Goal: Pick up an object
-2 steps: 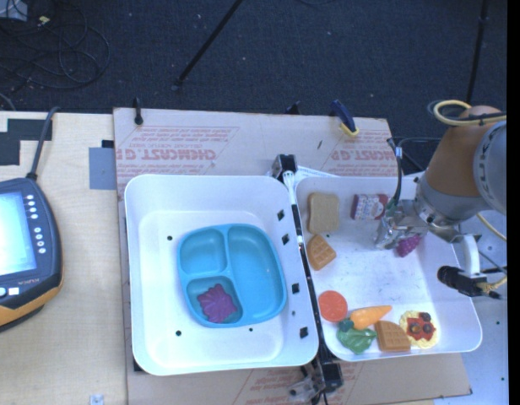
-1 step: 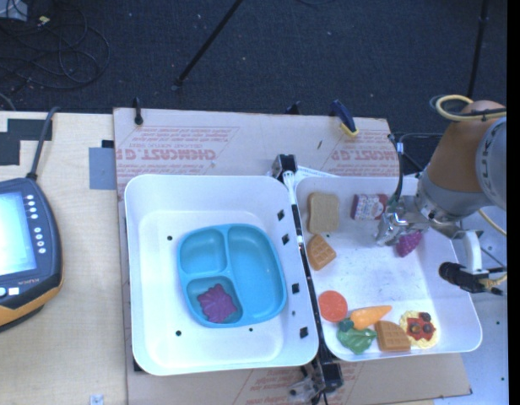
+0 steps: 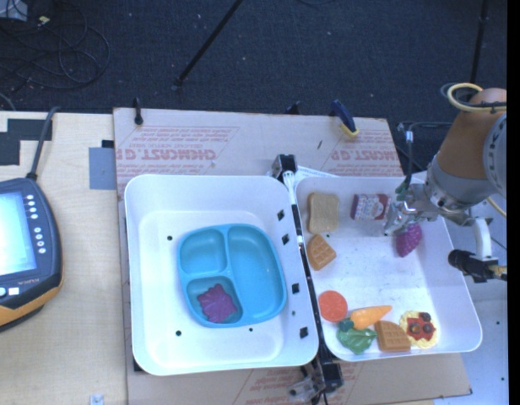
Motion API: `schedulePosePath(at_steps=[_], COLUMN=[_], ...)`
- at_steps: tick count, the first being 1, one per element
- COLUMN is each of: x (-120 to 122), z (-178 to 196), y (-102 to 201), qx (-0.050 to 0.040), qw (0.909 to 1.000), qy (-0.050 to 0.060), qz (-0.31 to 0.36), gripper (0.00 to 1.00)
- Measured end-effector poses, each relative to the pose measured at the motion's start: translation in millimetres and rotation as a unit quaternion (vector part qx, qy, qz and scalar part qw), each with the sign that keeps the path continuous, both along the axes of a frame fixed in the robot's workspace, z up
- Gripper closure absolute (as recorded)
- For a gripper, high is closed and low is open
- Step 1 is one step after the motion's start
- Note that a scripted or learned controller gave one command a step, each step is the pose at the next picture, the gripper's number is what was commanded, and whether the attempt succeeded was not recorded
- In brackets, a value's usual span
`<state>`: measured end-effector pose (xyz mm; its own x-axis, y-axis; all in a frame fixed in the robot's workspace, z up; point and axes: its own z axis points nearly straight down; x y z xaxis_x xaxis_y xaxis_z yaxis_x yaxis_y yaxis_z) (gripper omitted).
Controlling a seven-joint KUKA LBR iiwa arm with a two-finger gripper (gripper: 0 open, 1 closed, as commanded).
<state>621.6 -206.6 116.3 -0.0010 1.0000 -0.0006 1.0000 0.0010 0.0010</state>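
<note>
You could read "CHEMCAST G.P" printed in red, upside down, on the brown board under the bins, and again further right.

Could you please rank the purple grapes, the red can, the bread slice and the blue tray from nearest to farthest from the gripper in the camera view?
From the gripper:
1. Purple grapes, just below it in the right bin.
2. Red can, just to its left.
3. Bread slice, farther left, near the divider.
4. Blue tray, in the left bin.
</note>
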Motion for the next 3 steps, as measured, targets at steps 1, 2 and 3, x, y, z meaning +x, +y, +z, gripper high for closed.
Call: schedulePosePath(at_steps=[1, 2, 3], x=[22.9, -39.0, -36.5], z=[-30.2, -28.7, -18.3], y=[18.8, -8.2, -8.0], qx=[0.0009, 0.0006, 0.0010], qw=[1.0000, 1.0000, 1.0000], qy=[0.001, 0.003, 0.002], qz=[0.001, -0.002, -0.002], gripper=[1.00, 1.00, 1.00])
